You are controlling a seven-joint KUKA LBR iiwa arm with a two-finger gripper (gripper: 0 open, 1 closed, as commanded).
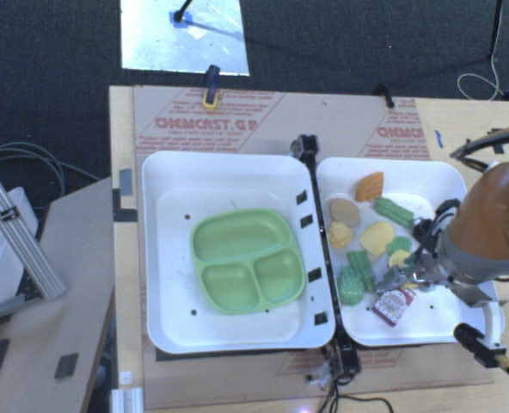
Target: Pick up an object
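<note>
We see bare floor along the right bin's [461, 175] far edge; toys [364, 252] crowd its left half

In the right bin [448, 175] we see a loose cluster of small items. An orange wedge [370, 185] lies nearest the far wall, with a green ridged piece [395, 210] just beside it. A tan rounded piece [344, 211] sits above a pale yellow lump [340, 235]; a larger yellow piece [377, 237] lies to its right. Dark green leafy pieces [355, 278] lie near the divider. A red-and-white packet [394, 306] lies flat, nearest the front wall.
</note>
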